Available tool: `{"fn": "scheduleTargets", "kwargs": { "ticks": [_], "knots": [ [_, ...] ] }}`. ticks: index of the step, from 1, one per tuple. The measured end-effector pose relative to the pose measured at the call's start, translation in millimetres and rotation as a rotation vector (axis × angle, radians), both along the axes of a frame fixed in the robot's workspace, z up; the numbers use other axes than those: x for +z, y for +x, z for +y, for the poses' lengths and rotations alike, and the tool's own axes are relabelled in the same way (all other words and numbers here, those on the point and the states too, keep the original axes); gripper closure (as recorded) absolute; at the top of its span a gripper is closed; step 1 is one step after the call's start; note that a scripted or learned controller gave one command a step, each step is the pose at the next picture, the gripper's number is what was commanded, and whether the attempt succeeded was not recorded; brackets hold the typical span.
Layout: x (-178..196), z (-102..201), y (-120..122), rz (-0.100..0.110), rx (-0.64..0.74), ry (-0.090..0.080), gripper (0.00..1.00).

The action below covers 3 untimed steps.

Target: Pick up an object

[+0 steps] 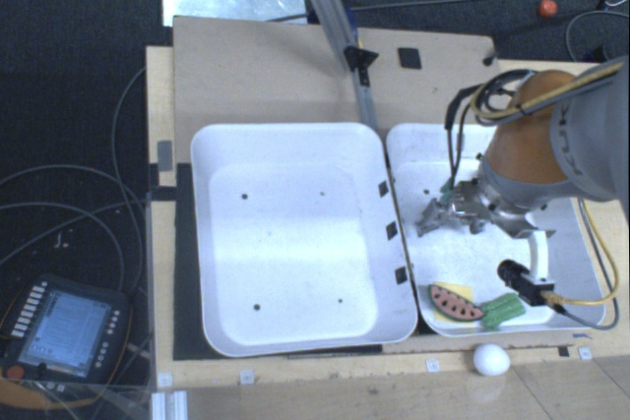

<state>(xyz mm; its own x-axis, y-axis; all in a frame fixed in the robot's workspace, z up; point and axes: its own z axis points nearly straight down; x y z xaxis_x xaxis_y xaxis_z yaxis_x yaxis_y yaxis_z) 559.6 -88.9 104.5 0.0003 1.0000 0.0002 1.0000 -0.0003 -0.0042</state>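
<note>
My gripper hangs low over the middle of the right bin, its fingers spread open with nothing between them. A watermelon-slice toy, red with a yellow-green rind, lies at the bin's front edge, below the gripper and apart from it. Just right of the slice lies a green piece. The grey arm with its orange band comes in from the right and covers part of the bin's floor.
The left bin sits beside the right one, with black clips along the shared wall. A white ball rests on the bench in front of the right bin. Cables and a black fitting hang by the wrist.
</note>
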Motion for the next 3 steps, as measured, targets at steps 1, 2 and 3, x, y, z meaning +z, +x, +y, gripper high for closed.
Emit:
{"fn": "scheduleTargets", "kwargs": {
  "ticks": [1, 2, 3],
  "knots": [
    [-17.7, -0.2, 0.5, -0.006, 0.0, -0.001, 0.0],
    [-6.1, 0.8, 1.5, -0.008, 0.002, 0.001, 1.0],
    [56.7, -1.7, 3.5, -0.01, 0.001, -0.001, 1.0]
  ]
}}
